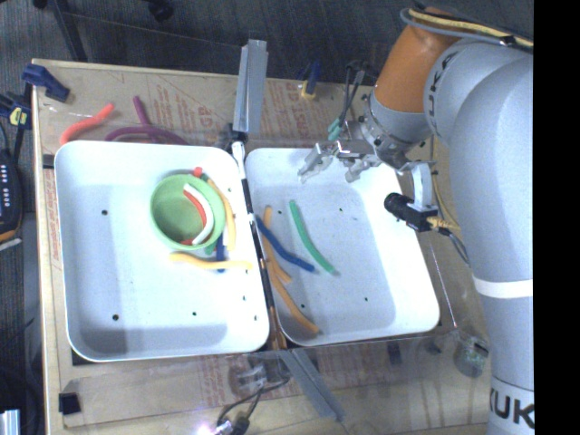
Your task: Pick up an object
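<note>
over the right bin (412,284), gripper (333,159) hangs spread open, holding nothing.

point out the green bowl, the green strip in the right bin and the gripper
green bowl (174,211), camera view, on its inner floor, left bin.
green strip (308,236), camera view, mid-length of the strip, right bin.
gripper (328,159), camera view, between its fingertips, over the right bin's far edge.
</note>
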Action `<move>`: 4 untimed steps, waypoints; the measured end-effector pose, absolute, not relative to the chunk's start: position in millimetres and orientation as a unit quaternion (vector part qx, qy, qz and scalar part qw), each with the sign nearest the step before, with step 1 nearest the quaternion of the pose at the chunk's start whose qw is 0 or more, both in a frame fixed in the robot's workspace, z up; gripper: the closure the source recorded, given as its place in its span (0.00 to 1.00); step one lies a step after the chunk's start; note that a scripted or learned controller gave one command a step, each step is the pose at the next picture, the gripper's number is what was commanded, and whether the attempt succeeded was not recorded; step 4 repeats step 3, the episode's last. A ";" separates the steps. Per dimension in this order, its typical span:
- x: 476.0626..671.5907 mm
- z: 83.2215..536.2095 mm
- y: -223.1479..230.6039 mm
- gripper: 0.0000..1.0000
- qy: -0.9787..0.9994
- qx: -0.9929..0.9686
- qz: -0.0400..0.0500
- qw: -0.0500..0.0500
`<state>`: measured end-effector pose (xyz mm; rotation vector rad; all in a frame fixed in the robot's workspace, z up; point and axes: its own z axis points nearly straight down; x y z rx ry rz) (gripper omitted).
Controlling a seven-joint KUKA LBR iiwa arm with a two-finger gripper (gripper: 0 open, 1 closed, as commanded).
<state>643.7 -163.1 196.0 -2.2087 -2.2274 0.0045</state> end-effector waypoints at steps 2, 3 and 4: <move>632.8 102.1 -148.5 1.00 -0.716 -0.698 0.001 0.001; 640.4 182.5 -134.7 1.00 -0.793 -0.609 0.000 0.000; 640.4 182.5 -134.7 1.00 -0.793 -0.609 0.000 0.000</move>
